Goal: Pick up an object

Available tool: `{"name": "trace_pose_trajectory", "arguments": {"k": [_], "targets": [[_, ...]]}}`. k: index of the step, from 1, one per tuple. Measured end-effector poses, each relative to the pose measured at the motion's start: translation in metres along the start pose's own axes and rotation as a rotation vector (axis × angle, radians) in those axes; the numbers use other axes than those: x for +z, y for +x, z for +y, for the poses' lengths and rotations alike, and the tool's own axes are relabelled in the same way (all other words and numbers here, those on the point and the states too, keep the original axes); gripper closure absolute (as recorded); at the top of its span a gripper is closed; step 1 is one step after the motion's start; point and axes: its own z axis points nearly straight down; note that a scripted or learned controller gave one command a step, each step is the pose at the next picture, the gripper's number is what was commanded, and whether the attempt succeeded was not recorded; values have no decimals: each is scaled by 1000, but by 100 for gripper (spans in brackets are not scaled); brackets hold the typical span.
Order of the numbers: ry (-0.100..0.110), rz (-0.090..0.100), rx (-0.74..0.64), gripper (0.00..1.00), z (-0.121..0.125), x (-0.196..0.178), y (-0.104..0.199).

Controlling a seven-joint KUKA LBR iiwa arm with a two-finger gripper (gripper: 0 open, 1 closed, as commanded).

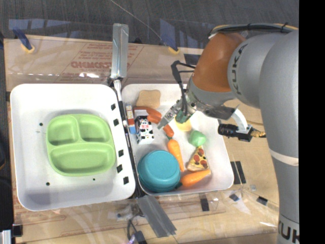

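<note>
The right bin (223,151) holds several toys. Among them are a tan bread slice (148,98), a white block with black spots (145,130), a red piece (154,116), a yellow piece (184,122), a green ball-like piece (197,138), an upright carrot (175,151), a pizza slice (198,159), a teal bowl (159,171) and a second carrot (196,177). My gripper (171,118) hangs low over the middle of this bin, slanting down-left, between the red piece and the yellow piece. Nothing shows held in it.
The left bin (30,105) holds a green divided plate (80,144). A metal divider bar (119,50) stands at the back between the bins. The arm's orange band (218,60) and grey body cover the bench's right side.
</note>
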Motion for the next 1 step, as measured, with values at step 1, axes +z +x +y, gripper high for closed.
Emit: {"name": "trace_pose_trajectory", "arguments": {"k": [1], "targets": [[-3, -2, 272, 100, 58, -23, 31]]}}
